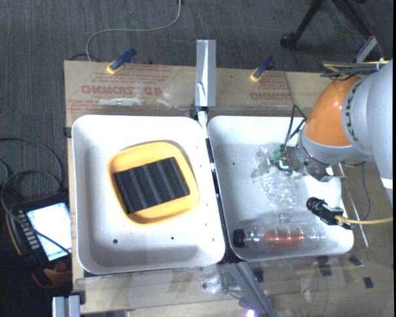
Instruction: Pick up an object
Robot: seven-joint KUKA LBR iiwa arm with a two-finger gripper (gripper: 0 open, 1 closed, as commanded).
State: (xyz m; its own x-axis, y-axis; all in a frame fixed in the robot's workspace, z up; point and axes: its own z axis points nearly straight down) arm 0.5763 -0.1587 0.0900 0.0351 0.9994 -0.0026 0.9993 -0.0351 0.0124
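In the left bin (92, 243) lies a yellow tray-shaped object (154, 181) with a black ribbed insert. The right bin (234, 144) holds a clear plastic bottle (284, 236) lying on its side along the front wall, with an orange-brown band inside and a dark cap at its left end. A clear crumpled plastic item (274, 185) lies in the bin's middle. My gripper (285, 158) reaches in from the right and is low over the upper part of that clear plastic, with a small green bit beside it.
The grey arm with its orange band (336, 121) covers the right bin's far right corner. A black connector with a yellow cable (323, 210) hangs over the bin's right side. A metal post (204, 78) stands between the bins at the back.
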